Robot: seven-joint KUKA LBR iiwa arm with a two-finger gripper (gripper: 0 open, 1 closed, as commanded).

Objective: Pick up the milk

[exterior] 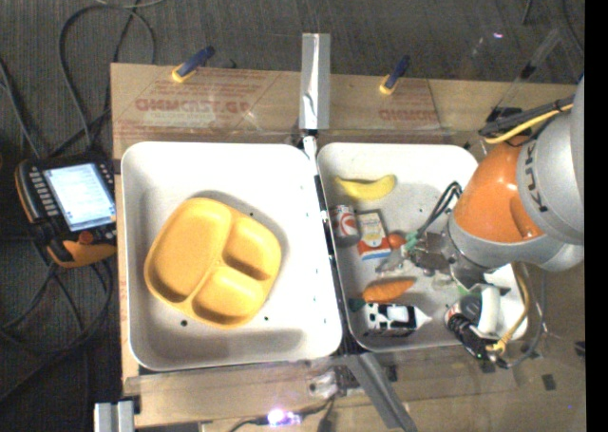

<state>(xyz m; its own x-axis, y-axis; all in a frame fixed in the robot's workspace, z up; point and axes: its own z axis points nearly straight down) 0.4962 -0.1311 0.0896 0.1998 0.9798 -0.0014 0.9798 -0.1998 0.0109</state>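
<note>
I had the arm (pixel 518 202) reaching over the right bin (pixel 418 157), wrist low among the clutter, presumably lining up a grab. Left bin (pixel 133 231) carried just the yellow divided tray (pixel 214 259), out of play. Gripper (pixel 425 248) sat near the small carton (pixel 372 233); couldn't tell jaw state. Milk (pixel 391 317), cow-patterned, lay at the bin's near edge, just below the carrot (pixel 389 289), apart from the gripper, with the banana (pixel 368 187) up top.
</note>
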